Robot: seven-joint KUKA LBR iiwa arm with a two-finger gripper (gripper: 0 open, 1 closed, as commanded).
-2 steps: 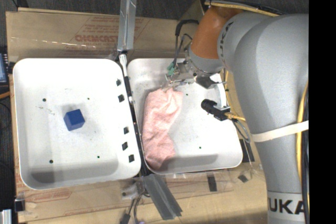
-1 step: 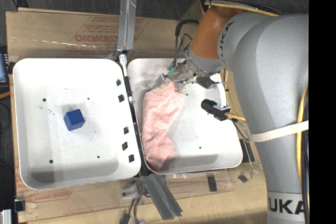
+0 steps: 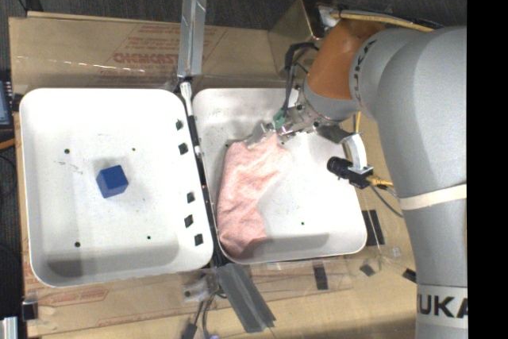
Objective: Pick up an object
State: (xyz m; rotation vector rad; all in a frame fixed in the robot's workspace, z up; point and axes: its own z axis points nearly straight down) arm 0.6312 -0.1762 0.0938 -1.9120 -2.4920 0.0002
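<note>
1. Directly below the gripper (image 3: 279, 125), in the right-hand bin (image 3: 333, 238), lies a pink cloth (image 3: 248, 190); its top edge looks lifted toward the fingertips.
2. Whether the gripper is pinching the cloth or merely touching it cannot be told.
3. Soft, light and floppy, the cloth would likely drape and slip; a bunched corner seems safest.
4. Far from the gripper, a blue cube (image 3: 112, 180) sits in the other bin (image 3: 48, 115).
</note>
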